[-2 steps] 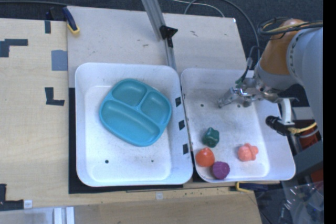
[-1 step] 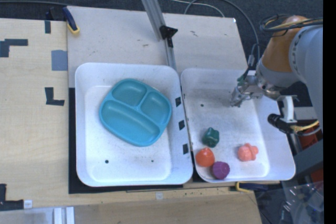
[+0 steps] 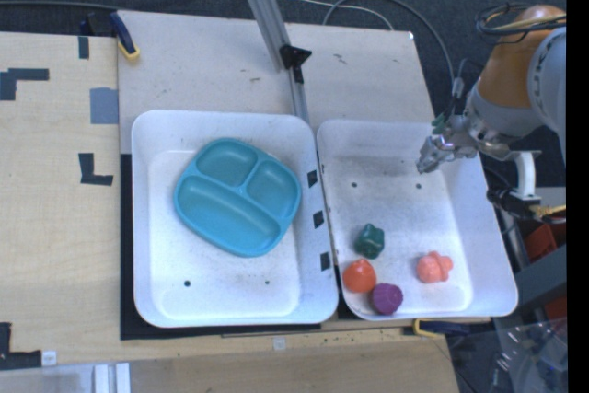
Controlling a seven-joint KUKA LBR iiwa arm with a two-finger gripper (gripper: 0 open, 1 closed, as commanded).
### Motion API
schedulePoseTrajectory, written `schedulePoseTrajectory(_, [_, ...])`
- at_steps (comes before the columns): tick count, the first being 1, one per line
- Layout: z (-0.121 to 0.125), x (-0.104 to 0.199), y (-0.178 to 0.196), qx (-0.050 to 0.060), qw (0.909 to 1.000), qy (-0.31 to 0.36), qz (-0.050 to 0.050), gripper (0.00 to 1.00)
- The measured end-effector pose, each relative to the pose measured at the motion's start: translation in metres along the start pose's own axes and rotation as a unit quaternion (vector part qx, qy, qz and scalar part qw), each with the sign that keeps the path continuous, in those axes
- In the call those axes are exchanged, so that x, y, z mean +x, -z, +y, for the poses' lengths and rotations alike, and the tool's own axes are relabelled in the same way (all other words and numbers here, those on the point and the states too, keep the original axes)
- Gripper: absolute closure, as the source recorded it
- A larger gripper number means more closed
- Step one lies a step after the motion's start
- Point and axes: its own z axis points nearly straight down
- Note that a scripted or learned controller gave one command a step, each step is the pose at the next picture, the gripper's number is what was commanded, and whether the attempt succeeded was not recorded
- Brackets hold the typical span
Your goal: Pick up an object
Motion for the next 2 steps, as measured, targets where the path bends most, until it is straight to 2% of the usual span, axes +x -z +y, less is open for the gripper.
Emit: schedulePoseTrajectory(2, [0.005, 0.003, 0.117, -0.001, 1.0, 0.0, 0.0, 1.0])
